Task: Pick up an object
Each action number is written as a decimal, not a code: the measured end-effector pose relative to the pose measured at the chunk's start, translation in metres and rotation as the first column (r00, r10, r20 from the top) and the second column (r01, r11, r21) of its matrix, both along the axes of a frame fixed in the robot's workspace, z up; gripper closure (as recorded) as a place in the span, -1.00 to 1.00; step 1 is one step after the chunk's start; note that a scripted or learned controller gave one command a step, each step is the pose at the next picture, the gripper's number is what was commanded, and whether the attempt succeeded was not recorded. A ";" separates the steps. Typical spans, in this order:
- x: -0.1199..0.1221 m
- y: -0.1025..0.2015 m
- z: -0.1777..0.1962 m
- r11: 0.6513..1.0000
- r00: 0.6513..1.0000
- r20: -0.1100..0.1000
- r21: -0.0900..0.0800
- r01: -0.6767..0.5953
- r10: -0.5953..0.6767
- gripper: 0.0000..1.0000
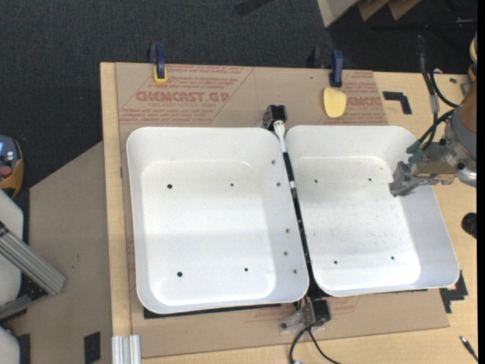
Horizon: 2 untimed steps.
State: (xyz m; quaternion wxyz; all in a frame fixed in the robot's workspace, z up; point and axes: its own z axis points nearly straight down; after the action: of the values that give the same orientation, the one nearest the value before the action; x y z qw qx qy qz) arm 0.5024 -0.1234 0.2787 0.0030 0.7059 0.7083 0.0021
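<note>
So the gripper (402,182) hangs over the right bin (356,279), out at the 3 o'clock side near that bin's wall. Honestly can't tell how far open the claw is from this angle, it's just a dark grey lump. I see nothing gripped in it.

The only loose thing I can spot is a yellow piece (334,102), and it isn't in a bin at all. It sits on the brown board (197,89), just past the right bin's rim at about 12 o'clock, right below a blue clamp (336,63).

What could go wrong, my guess:
- If the claw goes straight down where it is, it closes on bare plastic and comes up with nothing.
- It's close to the 3 o'clock wall, so a descent could clip the sloped side and shove the bin. The black strip (292,196) between the bins probably holds them, but still.
- Going for the yellow piece means crossing the rim and working next to that clamp, so a bump there seems likely.
- The cables (432,120) by the wrist look loose and could snag.

Materials: both bins are glossy white moulded plastic, shallow, rounded corners, a few small dark holes and specks on the floors. The left bin (151,226) looks the same. The yellow piece looks matte and rounded, maybe foam or rubber, but it's too small to call. The board is flat, papery-looking stuff with red print.
</note>
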 end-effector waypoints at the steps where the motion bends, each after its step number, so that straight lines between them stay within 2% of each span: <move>1: -0.023 0.043 0.016 1.000 1.000 -0.007 0.003 -0.002 0.002 1.00; 2: -0.023 -0.045 0.055 1.000 1.000 0.000 -0.005 0.012 -0.012 1.00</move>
State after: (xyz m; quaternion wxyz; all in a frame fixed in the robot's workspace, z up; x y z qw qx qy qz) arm 0.4791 -0.1688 0.3339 0.0047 0.7099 0.7043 0.0002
